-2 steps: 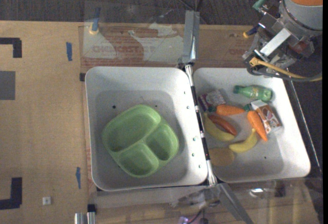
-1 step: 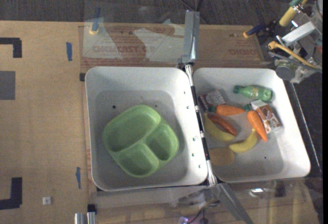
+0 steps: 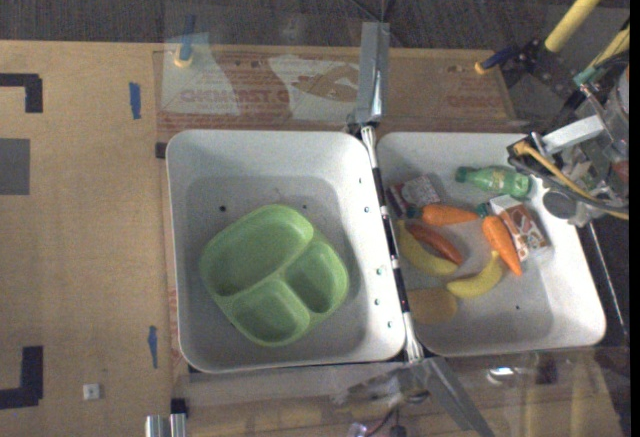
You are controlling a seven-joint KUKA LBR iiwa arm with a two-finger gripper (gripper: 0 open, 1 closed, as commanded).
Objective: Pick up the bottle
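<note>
Two white bins on the bench, side by side. Left bin (image 3: pixel 190 185) holds a green divided plate (image 3: pixel 273 273), lying flat, three compartments facing up.

Right bin (image 3: pixel 575 320) holds the clutter. The bottle (image 3: pixel 495 180) lies on its side near the far edge, green, with a lighter label band round the middle and a darker cap end pointing toward the left bin. Just this side of it lies a carrot (image 3: pixel 450 215), running left to right. A second carrot (image 3: pixel 501 243) lies slantwise to the right of the first, with a small printed packet (image 3: pixel 527 228) touching its right side. Another packet (image 3: pixel 420 192) sits at the left, near the bin divider. Below the carrots are a reddish piece (image 3: pixel 434 241) resting on a yellow banana (image 3: pixel 425 258), a second banana (image 3: pixel 477 278) curving up to the right, and a pale orange lump (image 3: pixel 432 304) nearest the front wall.

My arm (image 3: pixel 590 160) comes in from the right, over the right bin's far right corner, cables looped around the wrist. The bottle's right end lies just beside it. My gripper's state: cannot tell, the tool end is lost among cables and housing. Nothing is visibly in my grasp; bottle rests on the bin floor.
</note>
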